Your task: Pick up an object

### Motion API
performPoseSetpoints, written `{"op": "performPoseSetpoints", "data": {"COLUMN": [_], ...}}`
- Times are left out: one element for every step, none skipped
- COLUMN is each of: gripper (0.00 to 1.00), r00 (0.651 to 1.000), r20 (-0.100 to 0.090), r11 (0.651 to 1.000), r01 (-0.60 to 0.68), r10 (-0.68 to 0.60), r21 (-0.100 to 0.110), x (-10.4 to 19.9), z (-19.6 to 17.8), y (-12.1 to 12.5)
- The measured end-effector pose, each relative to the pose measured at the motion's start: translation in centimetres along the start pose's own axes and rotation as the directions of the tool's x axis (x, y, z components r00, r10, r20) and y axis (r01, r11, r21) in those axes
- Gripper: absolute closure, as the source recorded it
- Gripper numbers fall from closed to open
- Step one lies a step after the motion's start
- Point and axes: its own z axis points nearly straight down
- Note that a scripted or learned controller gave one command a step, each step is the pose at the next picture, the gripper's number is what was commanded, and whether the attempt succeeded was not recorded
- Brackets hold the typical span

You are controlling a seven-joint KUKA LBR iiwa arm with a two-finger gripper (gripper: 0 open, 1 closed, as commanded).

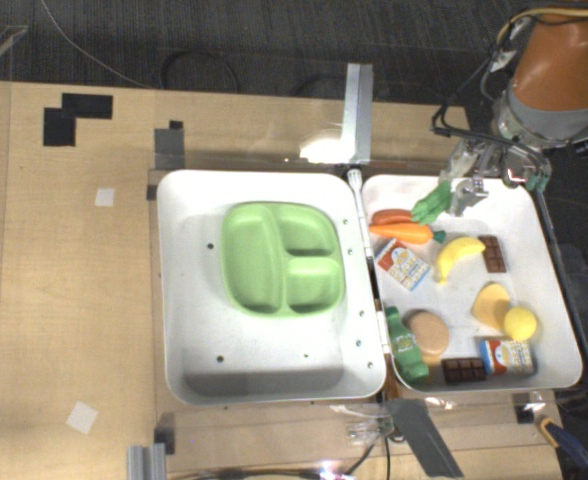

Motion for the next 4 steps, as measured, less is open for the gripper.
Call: {"op": "performPoseSetpoints", "data": {"gripper": [1.0, 0.0, 0.0, 0.0], "r00": [0.928, 0.927, 0.951, 0.969], "r20": [-0.008, -0.008, -0.001, -0.006], "r11": [0.928, 0.927, 0.951, 0.969], "r01": [0.373, 0.376, 0.309, 0.247], "r10": [-0.373, -0.376, -0.309, -0.247], "r21": [-0.005, -0.006, -0.001, -0.004], "x": [1.5, 1.4, 0.9, 0.5], "z": [1.0, 1.0, 11.2, 12.6], "y": [-6.6, -6.4, -4.5, -2.8]}}
